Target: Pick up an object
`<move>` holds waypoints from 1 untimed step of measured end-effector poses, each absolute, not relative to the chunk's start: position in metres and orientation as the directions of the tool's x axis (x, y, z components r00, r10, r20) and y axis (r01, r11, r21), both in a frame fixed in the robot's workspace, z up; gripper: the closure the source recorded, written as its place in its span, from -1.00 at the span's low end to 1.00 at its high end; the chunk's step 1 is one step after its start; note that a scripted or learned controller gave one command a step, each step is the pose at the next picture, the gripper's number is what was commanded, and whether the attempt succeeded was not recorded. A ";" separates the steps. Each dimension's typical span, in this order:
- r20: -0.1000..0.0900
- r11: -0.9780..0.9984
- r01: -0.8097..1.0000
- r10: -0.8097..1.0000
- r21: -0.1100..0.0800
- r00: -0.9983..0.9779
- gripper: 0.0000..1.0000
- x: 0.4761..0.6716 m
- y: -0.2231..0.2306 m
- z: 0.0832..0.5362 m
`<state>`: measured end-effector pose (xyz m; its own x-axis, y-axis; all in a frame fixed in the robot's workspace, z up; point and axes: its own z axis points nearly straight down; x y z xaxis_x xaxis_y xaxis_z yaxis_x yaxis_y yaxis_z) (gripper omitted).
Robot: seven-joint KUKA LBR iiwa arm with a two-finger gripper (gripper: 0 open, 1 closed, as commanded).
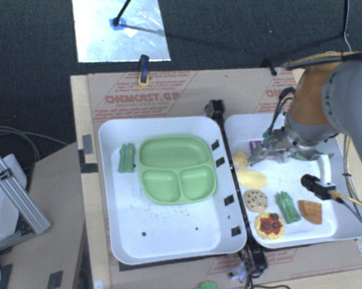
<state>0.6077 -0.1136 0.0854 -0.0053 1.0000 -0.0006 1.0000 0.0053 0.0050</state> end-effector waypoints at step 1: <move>-0.001 0.005 1.000 1.000 0.004 -0.005 -1.00 0.617 -0.119 0.111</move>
